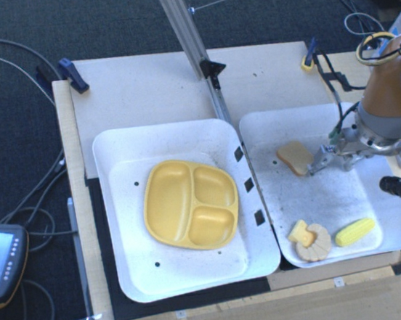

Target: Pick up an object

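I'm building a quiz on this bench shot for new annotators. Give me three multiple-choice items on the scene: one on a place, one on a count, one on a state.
1. Where does the yellow divided tray lie?
A. In the left bin
B. In the right bin
C. On the floor

2. How many compartments does that tray have?
A. One
B. Three
C. Six

3. How does the corn cob stand to the tool?
A. Gripped between its fingers
B. Lying apart from it, near the bin's front edge
C. Resting on top of the arm

Answers:
1 A: the tray sits in the left bin, with the toast slice and corn in the right bin.
2 B: two ridges split it into three wells.
3 B: the corn lies on the bin floor, well clear of the tool, which is beside the toast.
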